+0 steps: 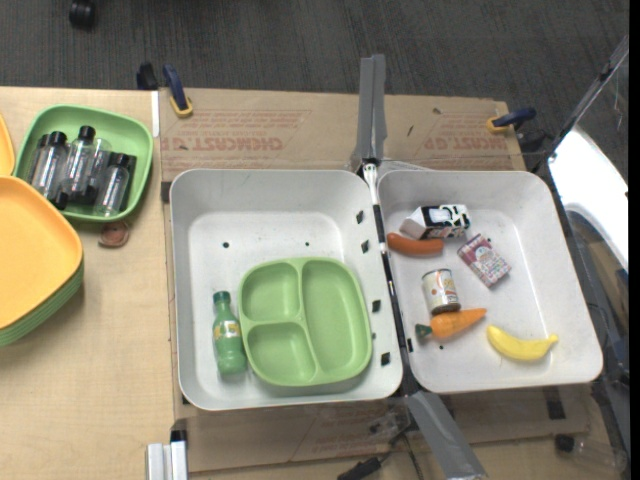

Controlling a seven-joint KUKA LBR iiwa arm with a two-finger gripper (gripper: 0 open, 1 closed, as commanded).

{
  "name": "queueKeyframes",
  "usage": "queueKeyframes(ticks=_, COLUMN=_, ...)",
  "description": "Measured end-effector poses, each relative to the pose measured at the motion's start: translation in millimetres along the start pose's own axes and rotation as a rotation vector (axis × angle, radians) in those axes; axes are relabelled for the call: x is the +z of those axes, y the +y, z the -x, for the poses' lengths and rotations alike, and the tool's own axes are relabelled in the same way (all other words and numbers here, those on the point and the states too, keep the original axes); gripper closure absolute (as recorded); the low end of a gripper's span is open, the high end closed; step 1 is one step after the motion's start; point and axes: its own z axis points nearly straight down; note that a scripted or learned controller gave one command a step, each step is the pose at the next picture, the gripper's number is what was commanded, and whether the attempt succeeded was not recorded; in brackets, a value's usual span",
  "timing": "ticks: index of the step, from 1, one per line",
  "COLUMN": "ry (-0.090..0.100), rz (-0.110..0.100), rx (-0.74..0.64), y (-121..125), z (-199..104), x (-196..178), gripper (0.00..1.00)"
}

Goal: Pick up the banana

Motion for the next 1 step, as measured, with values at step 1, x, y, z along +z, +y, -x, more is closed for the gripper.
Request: queueKeyframes(ticks=1, ry=-0.001, rz=-0.001, rx=-0.014, y=21.9, z=-106.8, x=-18.9, gripper=1.0)
